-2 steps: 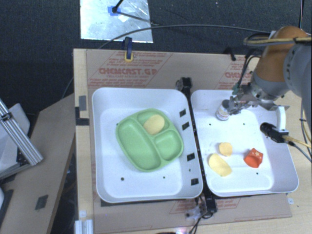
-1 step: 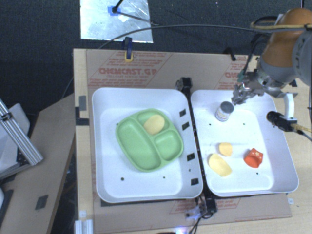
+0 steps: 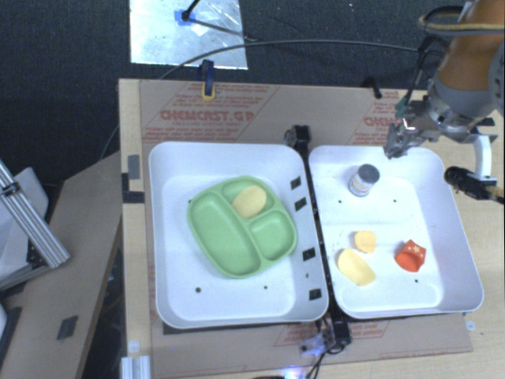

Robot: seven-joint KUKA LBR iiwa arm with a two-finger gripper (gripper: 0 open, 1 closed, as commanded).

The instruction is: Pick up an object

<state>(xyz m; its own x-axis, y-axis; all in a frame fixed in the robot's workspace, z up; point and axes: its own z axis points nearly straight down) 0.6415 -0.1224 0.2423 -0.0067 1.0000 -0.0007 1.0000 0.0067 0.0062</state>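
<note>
The right bin (image 3: 442, 212) holds a small grey can (image 3: 364, 180) at its back, a little yellow-orange piece (image 3: 364, 242), a pale yellow oblong piece (image 3: 356, 267) and a red piece (image 3: 410, 256). In the left bin (image 3: 173, 212) lies a green divided plate (image 3: 237, 227) with a yellow piece (image 3: 250, 201) in its upper compartment. My gripper (image 3: 397, 144) hangs over the back edge of the right bin, up and to the right of the can, with nothing seen between its fingers.
The arm's orange band and grey wrist (image 3: 469, 69) reach in from the upper right. A black clamp (image 3: 298, 136) sits between the bins at the back. Cardboard (image 3: 237, 109) lies under both bins, and a foil sheet (image 3: 185, 22) lies beyond.
</note>
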